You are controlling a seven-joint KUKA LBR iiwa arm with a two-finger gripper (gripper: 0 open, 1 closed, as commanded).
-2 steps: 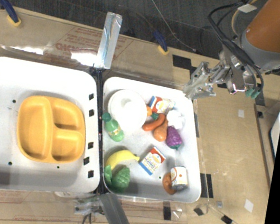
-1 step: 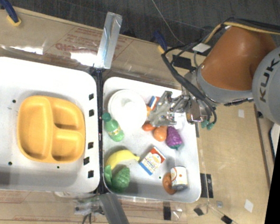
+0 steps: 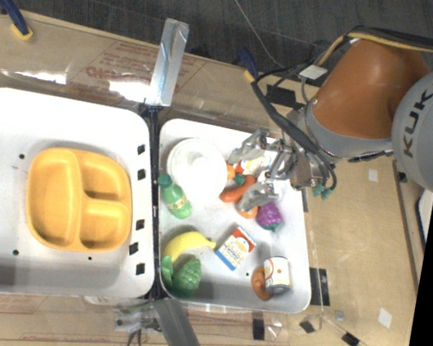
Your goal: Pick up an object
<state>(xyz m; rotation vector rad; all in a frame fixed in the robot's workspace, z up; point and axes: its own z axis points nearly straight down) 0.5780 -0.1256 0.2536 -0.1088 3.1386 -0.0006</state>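
The metal gripper [image 3: 260, 172] is down in the right bin [image 3: 302, 249], among the toys; whether its fingers are apart or together, I cannot tell. Just below it lie a smooth orange carrot [image 3: 236, 191] and knobbly purple grapes [image 3: 270, 214]. Beside it sits a round white bowl [image 3: 196, 164]. Further below: small printed carton [image 3: 235, 248], yellow banana [image 3: 186, 244].

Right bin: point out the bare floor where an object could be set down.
In the right bin, one bare strip lies between the green bottle and the small carton. The top right, around the pincer, carrot and purple grapes, is crowded.
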